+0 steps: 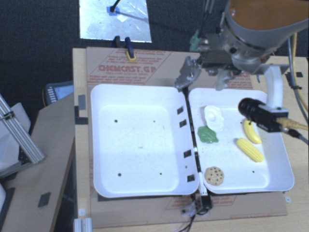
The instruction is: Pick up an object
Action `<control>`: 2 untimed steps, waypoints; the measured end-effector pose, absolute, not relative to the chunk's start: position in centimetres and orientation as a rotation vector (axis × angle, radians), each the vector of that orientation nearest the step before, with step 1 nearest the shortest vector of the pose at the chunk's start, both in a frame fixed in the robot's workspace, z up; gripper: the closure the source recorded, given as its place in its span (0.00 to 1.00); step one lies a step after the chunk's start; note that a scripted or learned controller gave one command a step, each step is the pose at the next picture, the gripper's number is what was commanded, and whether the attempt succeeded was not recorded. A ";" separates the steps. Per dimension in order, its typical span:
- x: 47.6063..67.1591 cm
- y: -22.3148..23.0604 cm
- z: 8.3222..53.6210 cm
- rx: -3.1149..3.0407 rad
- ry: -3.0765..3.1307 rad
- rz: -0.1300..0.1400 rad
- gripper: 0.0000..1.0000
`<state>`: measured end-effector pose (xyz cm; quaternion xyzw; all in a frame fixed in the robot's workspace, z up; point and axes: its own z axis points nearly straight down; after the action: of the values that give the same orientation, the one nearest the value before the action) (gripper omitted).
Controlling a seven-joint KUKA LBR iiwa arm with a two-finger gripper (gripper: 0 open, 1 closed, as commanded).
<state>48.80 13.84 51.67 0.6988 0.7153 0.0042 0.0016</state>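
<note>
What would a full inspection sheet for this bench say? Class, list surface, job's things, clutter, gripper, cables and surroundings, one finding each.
Surface: two white bins side by side, left bin and right bin, on brown cardboard.
Job's things: in the right bin lie a toy fried egg, a green leafy piece, a banana, a corn cob and a cookie.
Clutter: a yellow-handled clamp on the cardboard's far edge.
Gripper: gripper hangs above the bins' far rims, with nothing between its jaws.
Cables: wires at the near edge.
Surroundings: a silver sheet on dark floor.
</note>
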 end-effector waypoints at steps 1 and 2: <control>48.8 13.8 51.7 2.193 2.245 0.013 0.00; 48.6 21.6 53.6 2.210 2.234 0.007 0.00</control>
<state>48.56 21.59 53.55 0.7034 0.7108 0.0023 -0.0005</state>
